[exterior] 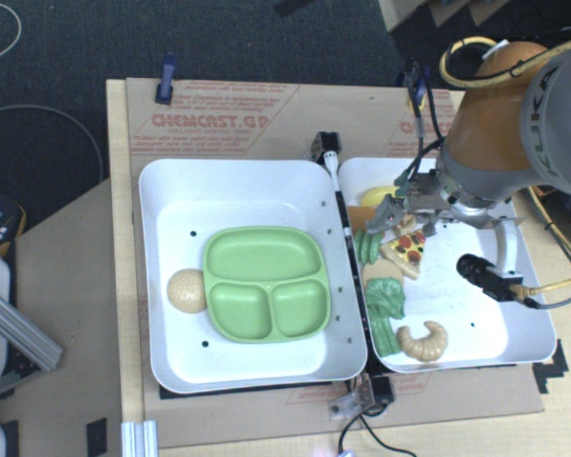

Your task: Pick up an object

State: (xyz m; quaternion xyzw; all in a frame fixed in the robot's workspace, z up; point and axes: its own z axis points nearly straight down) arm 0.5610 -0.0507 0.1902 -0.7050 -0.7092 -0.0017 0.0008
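Camera view: the gripper [411,208] hangs in the right bin [514,336], upper centre-right of frame.
Grip state: cannot tell; nothing visibly held.
Nearest object: pizza slice [405,248], touching or just below the gripper, toward frame bottom.
Axis: the slice's long axis runs roughly vertically, slightly slanted.
Others: croissant [423,341] and lettuce leaf [384,300] lie lower; green tray [265,282] is in the left bin [162,208].

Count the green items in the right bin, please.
2: a green bean pod by the divider, and a leafy green piece nearer the front, beside the croissant. More may be hidden under the arm.
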